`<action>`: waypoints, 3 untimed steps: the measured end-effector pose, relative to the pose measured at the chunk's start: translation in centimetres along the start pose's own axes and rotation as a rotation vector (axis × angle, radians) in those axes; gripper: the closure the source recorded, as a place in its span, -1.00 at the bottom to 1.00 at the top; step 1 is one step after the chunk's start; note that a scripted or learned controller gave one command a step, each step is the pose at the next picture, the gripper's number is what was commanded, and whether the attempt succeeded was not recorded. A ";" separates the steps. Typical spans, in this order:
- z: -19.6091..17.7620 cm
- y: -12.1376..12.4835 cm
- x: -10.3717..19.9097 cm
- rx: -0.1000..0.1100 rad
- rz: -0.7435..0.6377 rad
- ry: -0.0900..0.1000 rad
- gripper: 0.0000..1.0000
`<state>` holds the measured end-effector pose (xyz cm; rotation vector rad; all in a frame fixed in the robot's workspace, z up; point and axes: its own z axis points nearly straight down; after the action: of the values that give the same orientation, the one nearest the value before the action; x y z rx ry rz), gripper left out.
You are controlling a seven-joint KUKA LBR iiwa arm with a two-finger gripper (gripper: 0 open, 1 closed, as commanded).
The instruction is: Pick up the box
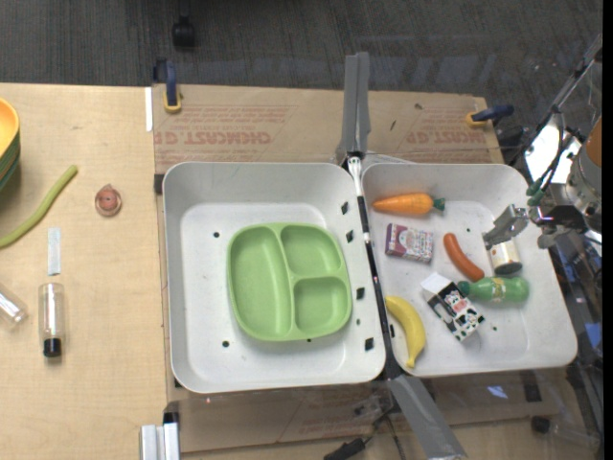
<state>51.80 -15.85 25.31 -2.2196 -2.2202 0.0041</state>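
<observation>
Right bin (546, 348) | box (409, 242) lies flat near left wall, below carrot (407, 203), long axis roughly left-right | tool (508, 226) at right edge above can (504, 256), grip state cannot tell.

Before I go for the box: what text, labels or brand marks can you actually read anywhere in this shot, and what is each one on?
"CHEMCAST GP", printed in red and seen upside down, twice on the cardboard sheet behind the bins.
Purple box: print too small to read.
Black-and-white carton: pattern only, nothing legible.
Green bottle: label unreadable.
</observation>
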 end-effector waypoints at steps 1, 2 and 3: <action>9.3 2.8 5.3 0.000 -0.039 0.000 -1.00; 15.6 7.3 6.2 -0.011 -0.132 -0.002 -1.00; 15.5 12.2 4.9 -0.013 -0.193 -0.002 -1.00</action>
<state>63.91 -11.00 9.75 -2.0023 -2.4313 -0.0091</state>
